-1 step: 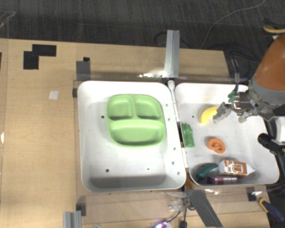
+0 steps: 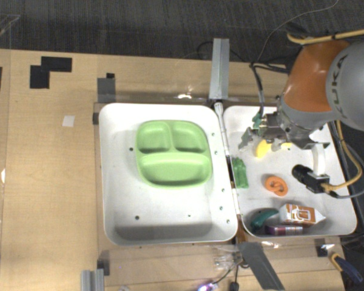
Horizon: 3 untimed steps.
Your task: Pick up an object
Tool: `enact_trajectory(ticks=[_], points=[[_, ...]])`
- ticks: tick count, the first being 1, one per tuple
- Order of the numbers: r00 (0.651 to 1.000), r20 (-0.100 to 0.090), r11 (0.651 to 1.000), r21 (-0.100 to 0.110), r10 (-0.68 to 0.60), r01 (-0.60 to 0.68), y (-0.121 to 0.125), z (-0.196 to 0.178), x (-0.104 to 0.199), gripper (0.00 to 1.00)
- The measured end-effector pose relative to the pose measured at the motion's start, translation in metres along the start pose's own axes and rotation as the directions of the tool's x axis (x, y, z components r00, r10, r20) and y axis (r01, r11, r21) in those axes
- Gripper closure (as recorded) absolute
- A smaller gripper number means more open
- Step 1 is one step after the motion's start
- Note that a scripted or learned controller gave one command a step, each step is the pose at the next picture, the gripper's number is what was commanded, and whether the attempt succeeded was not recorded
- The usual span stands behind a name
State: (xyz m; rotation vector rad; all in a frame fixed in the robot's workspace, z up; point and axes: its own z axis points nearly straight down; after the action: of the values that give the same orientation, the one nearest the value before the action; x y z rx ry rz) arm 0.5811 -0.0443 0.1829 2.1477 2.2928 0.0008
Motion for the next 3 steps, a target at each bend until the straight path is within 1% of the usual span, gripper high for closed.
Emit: enact_trajectory(ticks=[1,2,3], points=[[1.0,0.006,0.999,-0.028,-0.021,0.021,-0.007,0.076,-0.041,0.0],[0.999,0.002,0.999,-0.004,-0.036,0.036,0.022,0.051,-0.098,0.0],[0.986,0.001,0.986,-0.003,-0.165,0.165,0.031,0.081,-0.104,0.0]])
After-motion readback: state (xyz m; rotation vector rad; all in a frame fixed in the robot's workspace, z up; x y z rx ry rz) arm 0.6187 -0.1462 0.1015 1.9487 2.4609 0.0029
